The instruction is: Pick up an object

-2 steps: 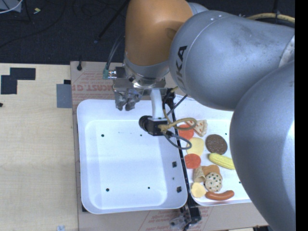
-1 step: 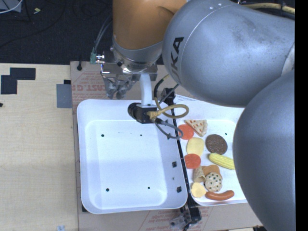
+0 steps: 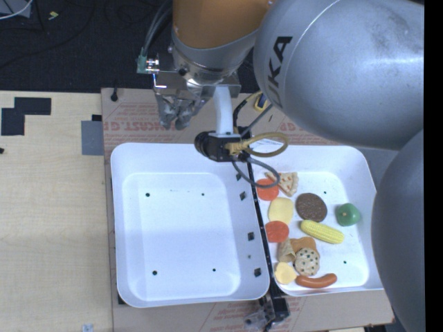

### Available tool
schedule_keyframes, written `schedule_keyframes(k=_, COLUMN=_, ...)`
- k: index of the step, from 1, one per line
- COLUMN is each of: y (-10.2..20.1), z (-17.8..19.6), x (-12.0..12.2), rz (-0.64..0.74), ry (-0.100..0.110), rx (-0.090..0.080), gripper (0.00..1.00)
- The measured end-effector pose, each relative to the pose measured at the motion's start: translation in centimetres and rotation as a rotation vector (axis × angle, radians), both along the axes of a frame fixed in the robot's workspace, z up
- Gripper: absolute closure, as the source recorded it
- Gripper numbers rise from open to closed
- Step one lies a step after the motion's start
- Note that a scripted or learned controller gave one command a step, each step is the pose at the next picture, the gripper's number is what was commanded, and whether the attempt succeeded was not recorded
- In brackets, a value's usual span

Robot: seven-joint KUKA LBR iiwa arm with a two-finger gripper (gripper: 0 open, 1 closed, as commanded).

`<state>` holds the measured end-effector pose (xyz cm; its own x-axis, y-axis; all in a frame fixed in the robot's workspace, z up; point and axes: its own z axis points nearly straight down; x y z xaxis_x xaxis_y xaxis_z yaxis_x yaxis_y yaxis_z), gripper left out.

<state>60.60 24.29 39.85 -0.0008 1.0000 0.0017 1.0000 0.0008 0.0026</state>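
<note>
My gripper (image 3: pixel 178 115) hangs high above the back edge of the left bin (image 3: pixel 131 213), over the cardboard behind it, with nothing visibly between its fingers. The right bin (image 3: pixel 356 171) holds several toy foods: a yellow corn cob (image 3: pixel 322 232), a brown round patty (image 3: pixel 311 206), a green pepper (image 3: pixel 347 214), a red tomato slice (image 3: pixel 277 231), a pale yellow piece (image 3: pixel 280 209), a speckled cookie (image 3: pixel 306 261), a sausage (image 3: pixel 315 280) and a pizza wedge (image 3: pixel 288 182). The gripper is far to the left and behind all of them.
The grey arm fills the upper right and overhangs the back of the right bin. A ridge (image 3: pixel 255 220) separates the two bins. Pale wooden bench (image 3: pixel 48 213) lies to the left, brown cardboard (image 3: pixel 138 123) behind the bins.
</note>
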Motion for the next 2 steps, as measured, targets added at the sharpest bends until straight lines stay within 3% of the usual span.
schedule_keyframes(k=1, y=0.0, z=12.6, x=-2.0, rz=0.001, ry=-0.007, rx=0.004, gripper=1.00)
schedule_keyframes(k=2, y=-0.2, z=-7.4, x=-2.4, rz=-0.002, ry=0.020, rx=-0.009, gripper=1.00)
